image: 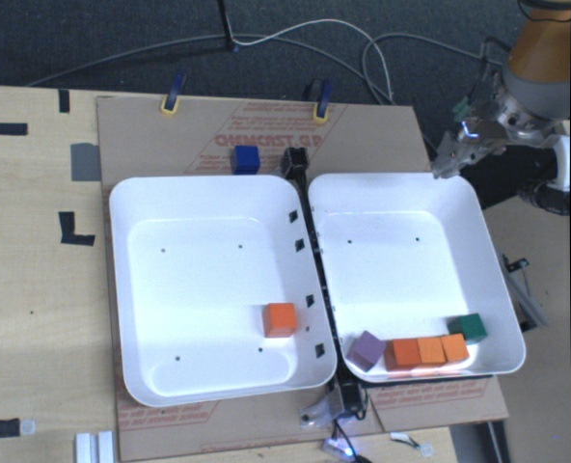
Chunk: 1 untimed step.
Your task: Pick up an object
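Hovering outside the right-hand shallow white plastic bin (478, 222) at its far corner, the end effector (452, 158) (grip state indiscernible) seemed pre-approach; next likely a descent toward the near-edge row: purple block (366, 350), orange blocks (426, 352), green block (469, 327).

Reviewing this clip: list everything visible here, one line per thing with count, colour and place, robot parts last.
bins: 2, white, side by side on the cardboard.
orange block: 1, orange, left bin, near right corner.
row of blocks: 3, orange shades, right bin, near edge.
purple block: 1, purple, left end of that row.
green block: 1, dark green, right end of that row.
blue block: 1, blue, on cardboard behind the left bin.
clamps: 2, blue and yellow, cardboard's far edge.
gripper: 1, grey, above the right bin's far right corner.
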### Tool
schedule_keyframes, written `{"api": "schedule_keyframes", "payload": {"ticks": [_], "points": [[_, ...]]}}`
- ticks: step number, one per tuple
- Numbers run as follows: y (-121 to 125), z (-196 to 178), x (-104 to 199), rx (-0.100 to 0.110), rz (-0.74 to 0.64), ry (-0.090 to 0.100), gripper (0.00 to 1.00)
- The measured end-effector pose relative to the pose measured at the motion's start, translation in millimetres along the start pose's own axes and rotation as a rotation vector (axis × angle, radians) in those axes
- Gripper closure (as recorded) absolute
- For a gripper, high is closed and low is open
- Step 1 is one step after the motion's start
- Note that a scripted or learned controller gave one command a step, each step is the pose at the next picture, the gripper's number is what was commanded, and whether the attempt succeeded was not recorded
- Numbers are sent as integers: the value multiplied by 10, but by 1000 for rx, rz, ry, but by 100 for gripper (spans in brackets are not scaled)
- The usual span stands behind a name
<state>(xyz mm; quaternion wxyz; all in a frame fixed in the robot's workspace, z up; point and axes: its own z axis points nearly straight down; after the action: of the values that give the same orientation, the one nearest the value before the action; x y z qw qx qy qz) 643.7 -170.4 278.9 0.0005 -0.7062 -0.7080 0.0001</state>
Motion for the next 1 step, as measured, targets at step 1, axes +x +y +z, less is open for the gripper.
{"api": "schedule_keyframes", "payload": {"ticks": [1], "points": [[-238,90,391,0,0,0,100]]}}
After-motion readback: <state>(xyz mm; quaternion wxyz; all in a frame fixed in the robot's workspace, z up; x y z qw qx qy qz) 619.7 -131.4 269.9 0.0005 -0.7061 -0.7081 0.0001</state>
